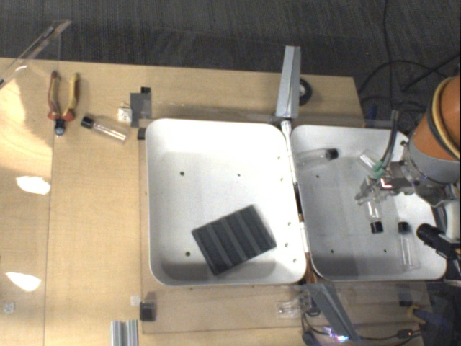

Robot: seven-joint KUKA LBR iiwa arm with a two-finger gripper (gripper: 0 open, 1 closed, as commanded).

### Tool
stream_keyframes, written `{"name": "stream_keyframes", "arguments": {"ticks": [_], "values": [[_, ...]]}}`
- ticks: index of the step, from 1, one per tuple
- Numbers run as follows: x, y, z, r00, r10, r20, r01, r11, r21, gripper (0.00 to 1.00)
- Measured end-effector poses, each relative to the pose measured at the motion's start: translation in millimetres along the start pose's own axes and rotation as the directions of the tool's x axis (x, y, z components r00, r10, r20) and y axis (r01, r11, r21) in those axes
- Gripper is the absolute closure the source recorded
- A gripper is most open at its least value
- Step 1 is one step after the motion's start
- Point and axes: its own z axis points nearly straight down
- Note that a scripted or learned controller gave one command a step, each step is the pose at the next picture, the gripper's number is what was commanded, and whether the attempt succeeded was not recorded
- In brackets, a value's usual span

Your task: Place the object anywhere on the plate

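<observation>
A dark grey ridged plate [234, 238] lies tilted in the front part of the left bin [173, 157]. Three small clear vials with black caps lie in the right bin [338, 251]: one [320, 154] near the back left, one [374, 213] in the middle, one [405, 245] toward the front right. My gripper [376, 186] hangs low over the right bin, just behind the middle vial and very close to it. A green piece [375, 166] shows on the gripper's far side. Whether the vial is held is unclear.
The grey arm with its orange band [443, 132] comes in at the right edge. A metal post [289, 85] stands behind the gap between the bins. On the bench to the left lie red-handled pliers [63, 98] and another vial [105, 127].
</observation>
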Motion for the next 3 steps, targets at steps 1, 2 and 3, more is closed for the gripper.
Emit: {"name": "stream_keyframes", "arguments": {"ticks": [1, 2, 3], "values": [[80.2, 66.3, -24.0, 0.994, -0.105, -0.001, 0.105, 0.994, 0.001, 1.0], [167.1, 77.7, -39.9, 0.93, -0.369, -0.002, 0.369, 0.93, 0.001, 1.0], [240.3, 49.8, -12.5, 1.0, -0.031, -0.002, 0.031, 1.0, 0.003, 1.0]]}}
